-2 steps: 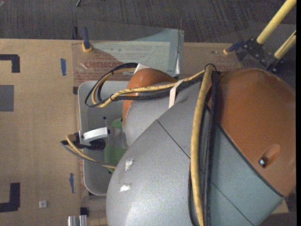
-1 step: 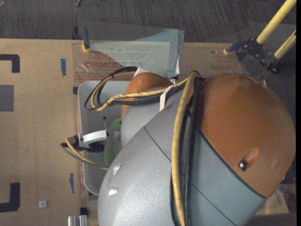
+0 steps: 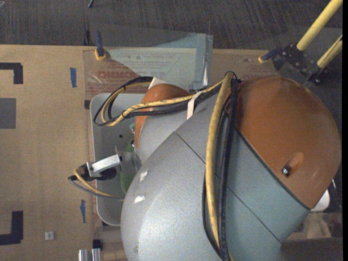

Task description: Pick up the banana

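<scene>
The grey arm fills most of the view and covers nearly all of both bins. Its orange-banded wrist points down into the left white bin. The gripper sits low at that bin's middle, mostly covered by the wrist, with a white bracket and cables sticking out to its left. A small patch of green shows right beside the gripper. What lies under the arm is hidden.
Yellow and black cables loop from the wrist over the bin's far wall. A printed sheet lies beyond the bin on the brown bench. A yellow-legged stand rises at the top right.
</scene>
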Controlling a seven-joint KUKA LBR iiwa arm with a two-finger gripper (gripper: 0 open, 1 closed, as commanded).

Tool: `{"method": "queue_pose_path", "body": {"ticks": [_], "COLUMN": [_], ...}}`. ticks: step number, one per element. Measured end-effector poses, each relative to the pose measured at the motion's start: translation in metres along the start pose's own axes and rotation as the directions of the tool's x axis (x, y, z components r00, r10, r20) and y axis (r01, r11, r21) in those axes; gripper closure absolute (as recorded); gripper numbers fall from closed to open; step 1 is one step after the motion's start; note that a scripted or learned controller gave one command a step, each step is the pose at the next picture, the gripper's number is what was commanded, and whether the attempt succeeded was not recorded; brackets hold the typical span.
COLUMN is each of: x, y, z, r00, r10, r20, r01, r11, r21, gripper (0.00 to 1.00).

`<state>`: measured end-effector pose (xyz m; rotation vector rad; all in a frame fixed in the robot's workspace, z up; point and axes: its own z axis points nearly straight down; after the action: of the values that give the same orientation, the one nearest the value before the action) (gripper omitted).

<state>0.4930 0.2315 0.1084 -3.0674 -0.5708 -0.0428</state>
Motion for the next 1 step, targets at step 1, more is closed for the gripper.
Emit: {"method": "queue_pose_path", "body": {"ticks": [1], "x": [0.0204], "y": [0.0091], "z": [0.0157], "r00": [0.986], "r10": [0.163], "r20": [0.015], "r01": [-0.163], "r11": [0.987], "r21": [-0.007], "gripper": [1.00]}}
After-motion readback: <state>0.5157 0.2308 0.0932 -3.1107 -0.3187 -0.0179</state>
